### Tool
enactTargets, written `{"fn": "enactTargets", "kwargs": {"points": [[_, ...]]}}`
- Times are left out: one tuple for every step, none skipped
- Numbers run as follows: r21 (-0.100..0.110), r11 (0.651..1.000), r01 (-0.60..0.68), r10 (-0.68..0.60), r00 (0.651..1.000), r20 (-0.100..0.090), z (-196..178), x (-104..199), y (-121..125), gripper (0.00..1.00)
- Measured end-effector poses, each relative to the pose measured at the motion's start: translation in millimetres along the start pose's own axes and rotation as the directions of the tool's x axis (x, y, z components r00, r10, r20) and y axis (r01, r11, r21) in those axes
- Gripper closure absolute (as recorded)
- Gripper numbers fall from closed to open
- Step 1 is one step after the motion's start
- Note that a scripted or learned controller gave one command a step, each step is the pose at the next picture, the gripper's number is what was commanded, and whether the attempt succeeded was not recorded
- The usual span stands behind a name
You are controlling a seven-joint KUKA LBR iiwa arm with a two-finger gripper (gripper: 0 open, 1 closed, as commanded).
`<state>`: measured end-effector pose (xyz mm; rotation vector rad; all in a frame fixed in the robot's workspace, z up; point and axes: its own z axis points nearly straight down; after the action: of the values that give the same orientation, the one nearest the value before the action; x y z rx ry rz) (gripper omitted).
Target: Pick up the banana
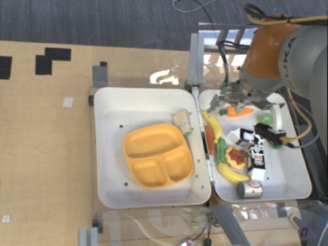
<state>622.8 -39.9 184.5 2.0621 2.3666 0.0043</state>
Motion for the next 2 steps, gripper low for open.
{"fn": "enactTargets", "kwargs": {"points": [[0.0,1.0,0.0,0.0,1.0,0.0,0.0,0.0,0.0,0.0],[0.0,1.0,0.0,0.0,1.0,0.0,0.0,0.0,0.0,0.0]]}}
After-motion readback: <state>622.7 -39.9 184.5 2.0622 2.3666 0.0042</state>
